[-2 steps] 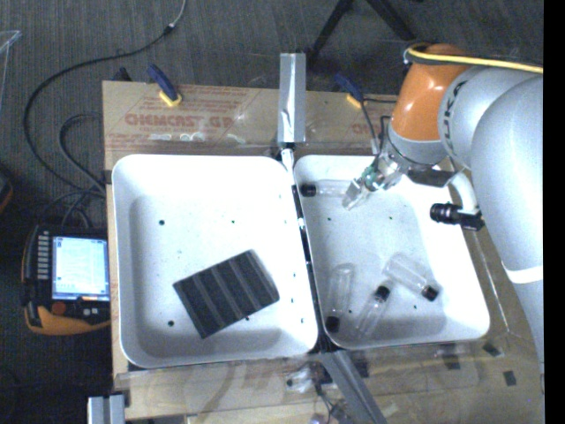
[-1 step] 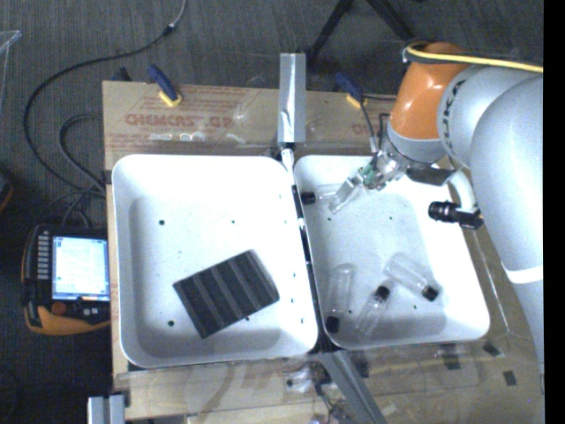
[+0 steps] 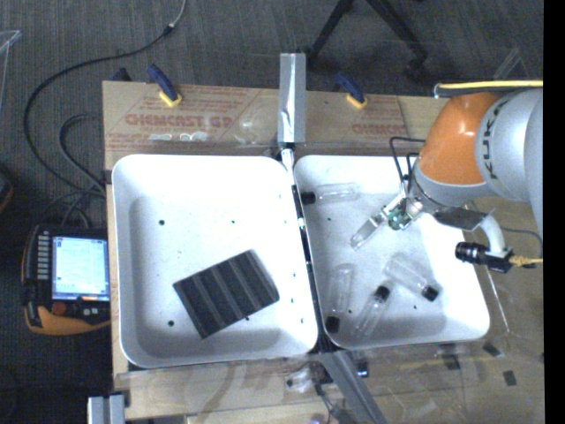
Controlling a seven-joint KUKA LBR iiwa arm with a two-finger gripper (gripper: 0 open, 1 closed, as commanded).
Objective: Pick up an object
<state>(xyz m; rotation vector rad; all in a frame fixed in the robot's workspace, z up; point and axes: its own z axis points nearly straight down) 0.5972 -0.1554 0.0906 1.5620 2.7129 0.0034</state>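
A black ribbed pad lies flat in the left bin, toward its front. Several small clear vials lie in the right bin: one near the back wall, one near the front left, and two with black caps. Another clear vial lies slanted mid-bin. My gripper hangs low over the right bin, right at the upper end of that slanted vial. The grey and orange arm covers the bin's back right corner.
A metal divider post stands behind the seam between the bins. Blue clamps hold the board at the back. A teach pendant sits left of the bench. A black cable plug juts out beside the wrist.
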